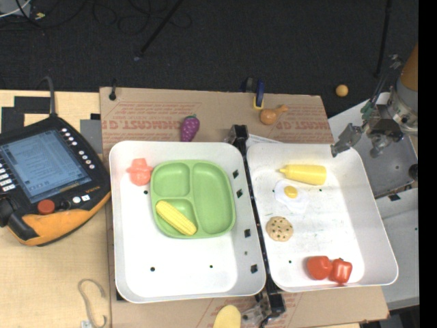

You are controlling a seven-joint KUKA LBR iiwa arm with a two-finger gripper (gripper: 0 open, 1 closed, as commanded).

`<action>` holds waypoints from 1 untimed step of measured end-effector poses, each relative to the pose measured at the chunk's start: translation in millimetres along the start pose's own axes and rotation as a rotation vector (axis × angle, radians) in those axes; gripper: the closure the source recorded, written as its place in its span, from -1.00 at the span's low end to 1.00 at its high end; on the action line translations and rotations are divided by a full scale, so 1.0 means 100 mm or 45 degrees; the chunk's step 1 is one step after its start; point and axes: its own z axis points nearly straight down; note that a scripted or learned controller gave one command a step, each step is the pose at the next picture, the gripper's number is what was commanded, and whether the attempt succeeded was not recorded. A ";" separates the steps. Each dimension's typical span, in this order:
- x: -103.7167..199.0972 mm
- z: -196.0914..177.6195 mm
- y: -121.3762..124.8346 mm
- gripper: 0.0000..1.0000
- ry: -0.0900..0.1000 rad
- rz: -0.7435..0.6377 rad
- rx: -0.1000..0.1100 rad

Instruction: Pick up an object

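Beside the right bin's point(382, 214) far corner the pincer point(351, 139) hangs empty, jaws spread, nothing lifted yet; nearest it, just inside the bin, lies the yellow bottle point(305, 174)

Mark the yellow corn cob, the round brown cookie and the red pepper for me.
yellow corn cob point(176, 218), camera view, middle of the cob
round brown cookie point(279, 229), camera view, centre of its face
red pepper point(340, 270), camera view, middle of its body
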 end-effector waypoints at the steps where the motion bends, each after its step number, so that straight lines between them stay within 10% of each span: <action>1: 0.00 -0.07 0.02 -1.00 -0.004 -0.002 -0.015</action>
